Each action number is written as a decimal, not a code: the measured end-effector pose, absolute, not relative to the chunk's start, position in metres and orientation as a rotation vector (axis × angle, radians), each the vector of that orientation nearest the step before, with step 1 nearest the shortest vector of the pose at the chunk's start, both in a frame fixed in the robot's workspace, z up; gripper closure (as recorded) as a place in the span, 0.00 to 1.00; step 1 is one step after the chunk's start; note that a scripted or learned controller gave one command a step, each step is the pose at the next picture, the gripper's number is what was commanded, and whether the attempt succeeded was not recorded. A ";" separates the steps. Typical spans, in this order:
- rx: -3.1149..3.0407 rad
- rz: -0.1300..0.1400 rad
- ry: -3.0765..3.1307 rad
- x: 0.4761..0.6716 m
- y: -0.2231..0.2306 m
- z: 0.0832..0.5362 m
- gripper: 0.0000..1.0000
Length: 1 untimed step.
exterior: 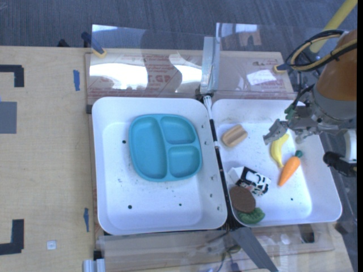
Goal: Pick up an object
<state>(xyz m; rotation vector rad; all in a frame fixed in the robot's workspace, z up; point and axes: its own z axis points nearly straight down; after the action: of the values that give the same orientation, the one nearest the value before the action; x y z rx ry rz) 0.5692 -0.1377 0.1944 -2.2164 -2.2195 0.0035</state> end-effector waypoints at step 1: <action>-2.095 0.011 -2.325 0.590 -0.183 0.094 0.00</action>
<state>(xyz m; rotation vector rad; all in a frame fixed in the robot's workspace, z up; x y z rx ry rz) 0.5902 -0.1834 0.0937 -2.0954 -2.3251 0.0107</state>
